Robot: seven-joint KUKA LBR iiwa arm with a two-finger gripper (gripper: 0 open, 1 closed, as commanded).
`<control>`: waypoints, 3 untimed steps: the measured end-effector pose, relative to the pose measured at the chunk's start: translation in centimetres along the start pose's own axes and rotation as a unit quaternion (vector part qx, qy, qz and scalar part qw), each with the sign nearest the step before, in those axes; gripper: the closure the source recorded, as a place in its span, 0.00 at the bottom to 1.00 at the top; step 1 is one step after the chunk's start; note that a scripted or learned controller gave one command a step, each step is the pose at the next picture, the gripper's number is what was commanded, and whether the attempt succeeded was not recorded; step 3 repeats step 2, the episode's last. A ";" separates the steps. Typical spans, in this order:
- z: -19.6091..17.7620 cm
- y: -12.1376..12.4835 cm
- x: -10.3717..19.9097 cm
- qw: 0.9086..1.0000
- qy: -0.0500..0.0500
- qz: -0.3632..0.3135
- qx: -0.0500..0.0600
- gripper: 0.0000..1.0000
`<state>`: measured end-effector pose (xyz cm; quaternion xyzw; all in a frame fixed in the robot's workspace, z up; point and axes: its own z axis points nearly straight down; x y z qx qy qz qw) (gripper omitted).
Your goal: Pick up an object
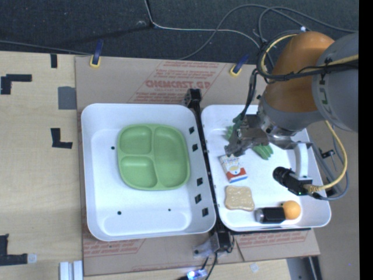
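Note:
In the right bin (315, 214), my gripper (233, 150) hangs low over the bin's left part, just above a small red, white and blue carton (233, 170). A green toy (265, 151) lies under the gripper and is partly hidden by it, with green also peeking out at its upper left. Near the front of the bin lies a slice of toast (239, 198). An orange ball (291, 210) rests against a black block (269, 215) at the front right.
The left bin (99, 214) holds a green divided plate (154, 157). A black divider strip (201, 156) runs between the bins. A black cable fitting (289, 179) hangs from the arm over the right bin. Cables trail behind the bins.

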<state>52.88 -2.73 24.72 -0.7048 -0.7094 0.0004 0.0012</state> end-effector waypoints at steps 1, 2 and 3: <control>0.7 -0.1 5.1 1.000 0.000 0.000 0.000 1.00; 0.7 1.1 10.9 1.000 0.000 -0.001 0.000 1.00; 0.7 1.1 10.9 1.000 0.000 -0.001 0.000 1.00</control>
